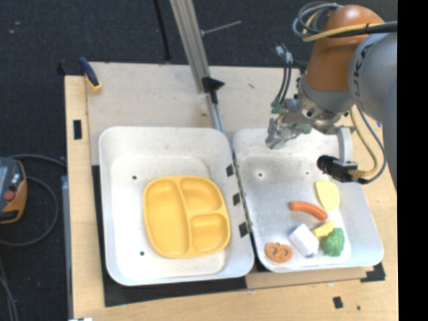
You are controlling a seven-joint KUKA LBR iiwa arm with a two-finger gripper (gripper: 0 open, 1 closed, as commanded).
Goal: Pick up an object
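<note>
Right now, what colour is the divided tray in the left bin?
Yellow; the divided tray shows clearly in the camera view.

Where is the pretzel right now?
The pretzel lies in the right bin, at its near edge, just left of the white block and below the orange sausage.

Yellow tray (pixel 186 215) — white bins (pixel 120 152)

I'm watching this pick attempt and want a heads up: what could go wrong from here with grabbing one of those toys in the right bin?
1. The toys are bunched in the right bin's near corner: the white block touches the green piece and a small yellow piece, so the fingers may nudge neighbours or grab two.
2. The gripper sits at the bin's far edge, away from the cluster.
3. The pretzel lies near the bin's rim, leaving little finger room.
</note>
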